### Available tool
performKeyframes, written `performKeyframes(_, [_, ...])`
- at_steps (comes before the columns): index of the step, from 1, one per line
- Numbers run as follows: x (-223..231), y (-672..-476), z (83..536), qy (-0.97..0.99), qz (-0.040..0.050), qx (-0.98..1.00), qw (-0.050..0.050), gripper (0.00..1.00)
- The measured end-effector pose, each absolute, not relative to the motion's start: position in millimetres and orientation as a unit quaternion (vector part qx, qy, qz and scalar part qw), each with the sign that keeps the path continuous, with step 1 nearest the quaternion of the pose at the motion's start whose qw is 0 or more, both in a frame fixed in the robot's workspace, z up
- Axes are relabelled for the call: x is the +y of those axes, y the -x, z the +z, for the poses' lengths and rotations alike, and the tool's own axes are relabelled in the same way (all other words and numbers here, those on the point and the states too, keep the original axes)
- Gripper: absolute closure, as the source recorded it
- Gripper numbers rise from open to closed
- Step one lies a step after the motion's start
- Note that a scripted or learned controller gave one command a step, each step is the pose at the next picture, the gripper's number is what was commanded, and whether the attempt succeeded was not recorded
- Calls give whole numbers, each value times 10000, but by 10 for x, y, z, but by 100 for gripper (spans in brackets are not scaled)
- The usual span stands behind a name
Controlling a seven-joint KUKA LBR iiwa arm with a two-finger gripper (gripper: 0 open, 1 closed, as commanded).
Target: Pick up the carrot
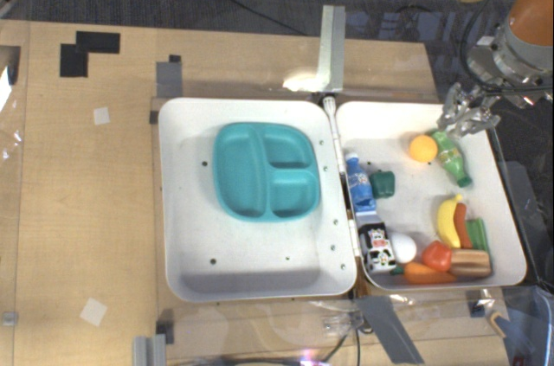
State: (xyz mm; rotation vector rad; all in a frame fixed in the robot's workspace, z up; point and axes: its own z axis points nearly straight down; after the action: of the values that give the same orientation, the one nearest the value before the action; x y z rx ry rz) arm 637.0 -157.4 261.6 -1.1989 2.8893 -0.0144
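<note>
Carrot [428,273] lay untouched along the near edge of the right bin [511,208], just beside a red tomato-like piece [437,255] and touching a wooden block [470,262], so the pick had not begun. Well away from the carrot, at the bin's far corner, the gripper [465,118] hovered above a green bottle-shaped toy [452,158] and an orange ball [423,149]. Whether its fingers stood apart or together could not be told, and nothing showed between them.
</note>
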Motion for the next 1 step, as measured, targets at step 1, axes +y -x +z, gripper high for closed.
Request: performKeyframes(1, [-1535,-6374,2598,3853,-26,9227,61,0])
